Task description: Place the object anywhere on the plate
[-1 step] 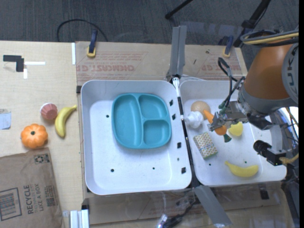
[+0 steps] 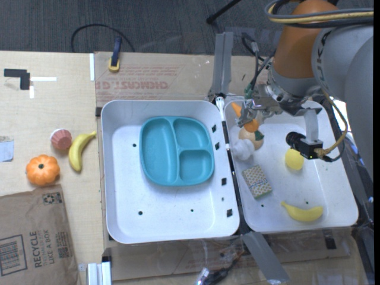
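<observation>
Hand (image 2: 252, 113): low over right white bin (image 2: 338, 215), grip state cannot tell
Plate: teal three-compartment plastic plate (image 2: 177, 149) in left white bin (image 2: 119, 206)
Nearby: yellow plastic banana (image 2: 303, 212)

A large grey robot arm (image 2: 347, 46) enters from the upper right of the frame and fills that corner. Its broad, rounded grey casing runs along the right edge, and 1 orange band (image 2: 306, 37) wraps the arm just above the wrist, near the top right. Yellow and black cables loop over the top of the orange section and trail down the right side. Below the band, a metallic wrist section narrows toward the centre right of the frame. The gripper (image 2: 249, 113) points down and to the left, its small fingers too cluttered to make out.
</observation>
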{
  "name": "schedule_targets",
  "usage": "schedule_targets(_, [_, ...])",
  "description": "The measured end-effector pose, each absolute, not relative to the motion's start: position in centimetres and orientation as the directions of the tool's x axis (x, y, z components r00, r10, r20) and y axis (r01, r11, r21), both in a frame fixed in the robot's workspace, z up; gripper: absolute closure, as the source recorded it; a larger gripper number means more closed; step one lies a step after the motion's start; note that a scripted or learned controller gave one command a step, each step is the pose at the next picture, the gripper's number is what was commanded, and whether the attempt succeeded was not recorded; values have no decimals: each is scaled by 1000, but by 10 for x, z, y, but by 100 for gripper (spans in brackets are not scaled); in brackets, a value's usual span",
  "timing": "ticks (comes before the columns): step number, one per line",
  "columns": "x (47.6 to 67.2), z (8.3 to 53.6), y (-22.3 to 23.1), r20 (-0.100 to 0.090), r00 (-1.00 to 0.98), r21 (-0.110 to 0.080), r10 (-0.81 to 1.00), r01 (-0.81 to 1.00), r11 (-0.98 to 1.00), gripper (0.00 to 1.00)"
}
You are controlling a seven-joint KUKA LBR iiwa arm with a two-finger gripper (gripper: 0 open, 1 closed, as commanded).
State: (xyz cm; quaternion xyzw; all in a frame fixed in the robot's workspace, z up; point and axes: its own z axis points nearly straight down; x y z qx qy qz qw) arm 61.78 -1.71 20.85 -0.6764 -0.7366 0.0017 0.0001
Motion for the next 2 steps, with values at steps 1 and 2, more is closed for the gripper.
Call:
schedule_targets(1, [626,190,41,-2,-180,-4,984,984,180,100])
schedule_targets(2, [626,190,41,-2,-180,-3,984,984,180,0])
